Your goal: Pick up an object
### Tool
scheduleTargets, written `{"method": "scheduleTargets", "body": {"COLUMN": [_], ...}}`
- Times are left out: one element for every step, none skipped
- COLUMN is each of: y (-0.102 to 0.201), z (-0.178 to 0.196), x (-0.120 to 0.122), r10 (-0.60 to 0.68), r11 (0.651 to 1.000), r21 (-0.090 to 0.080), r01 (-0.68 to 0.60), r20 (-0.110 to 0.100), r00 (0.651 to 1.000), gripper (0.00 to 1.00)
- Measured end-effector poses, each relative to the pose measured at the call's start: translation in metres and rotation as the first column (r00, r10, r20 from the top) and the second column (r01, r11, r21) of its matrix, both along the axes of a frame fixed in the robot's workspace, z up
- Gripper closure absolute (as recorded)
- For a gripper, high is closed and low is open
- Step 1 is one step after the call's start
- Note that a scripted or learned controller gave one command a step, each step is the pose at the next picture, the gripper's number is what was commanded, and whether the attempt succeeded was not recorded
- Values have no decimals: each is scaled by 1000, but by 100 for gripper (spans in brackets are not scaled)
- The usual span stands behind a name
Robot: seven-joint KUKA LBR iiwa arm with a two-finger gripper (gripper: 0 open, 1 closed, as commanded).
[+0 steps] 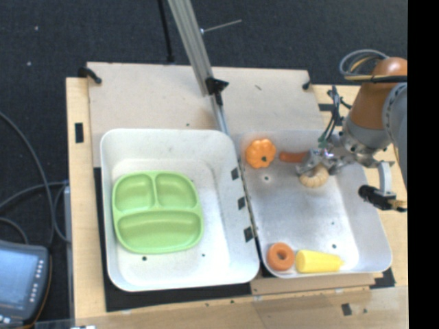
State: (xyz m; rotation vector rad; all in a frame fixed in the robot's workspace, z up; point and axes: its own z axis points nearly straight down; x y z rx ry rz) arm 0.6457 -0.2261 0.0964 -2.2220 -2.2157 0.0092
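Two white bins sit side by side. In the right bin [357, 242], toward twelve o'clock, the claw [319, 164] sits directly over a tan pastry [313, 178]; whether it is clenched or released, I cannot tell. An orange pumpkin [260, 153] sits at its nine o'clock.

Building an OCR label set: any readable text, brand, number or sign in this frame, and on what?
None readable.
Green divided tray: plain, no print.
Orange pumpkin-shaped toy, orange ring, yellow cone-shaped toy: no markings.
White bins: small dark marks, no letters.
Grey device at the lower left corner: anything on its face is too small and blurred to read.
Arm: no legible label.
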Motion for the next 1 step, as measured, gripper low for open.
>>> {"method": "scheduleTargets", "body": {"y": [7], "z": [4], "x": [-114], "r10": [-1], "r11": [1000], "r21": [1], "r01": [1], "r20": [2], "r00": [1000], "gripper": [0]}}
